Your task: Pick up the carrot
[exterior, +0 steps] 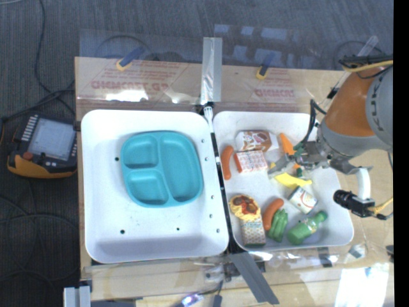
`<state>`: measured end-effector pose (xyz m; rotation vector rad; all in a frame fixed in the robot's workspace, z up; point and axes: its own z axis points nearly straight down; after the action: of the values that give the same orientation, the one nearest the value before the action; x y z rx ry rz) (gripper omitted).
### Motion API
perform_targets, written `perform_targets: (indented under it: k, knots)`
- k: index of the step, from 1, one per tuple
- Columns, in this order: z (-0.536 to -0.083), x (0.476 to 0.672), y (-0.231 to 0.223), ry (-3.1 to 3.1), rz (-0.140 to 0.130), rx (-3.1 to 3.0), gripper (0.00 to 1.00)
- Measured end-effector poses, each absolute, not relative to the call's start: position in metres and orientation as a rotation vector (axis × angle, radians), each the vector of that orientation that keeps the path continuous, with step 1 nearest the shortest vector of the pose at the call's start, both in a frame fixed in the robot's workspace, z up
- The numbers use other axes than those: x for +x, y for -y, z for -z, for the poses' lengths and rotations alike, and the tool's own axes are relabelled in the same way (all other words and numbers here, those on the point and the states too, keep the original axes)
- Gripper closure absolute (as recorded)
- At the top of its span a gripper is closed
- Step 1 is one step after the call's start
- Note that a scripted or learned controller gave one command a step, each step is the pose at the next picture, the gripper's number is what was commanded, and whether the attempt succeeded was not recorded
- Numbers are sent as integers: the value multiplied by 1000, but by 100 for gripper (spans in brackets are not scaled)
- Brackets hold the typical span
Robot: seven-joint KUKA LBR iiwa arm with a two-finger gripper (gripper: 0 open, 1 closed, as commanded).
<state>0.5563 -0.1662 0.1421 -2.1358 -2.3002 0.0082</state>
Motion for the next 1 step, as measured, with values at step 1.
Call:
perform_targets:
  k: [1]
  knots:
    - [-97, 598, 212, 2302, 2, -2130, 0]
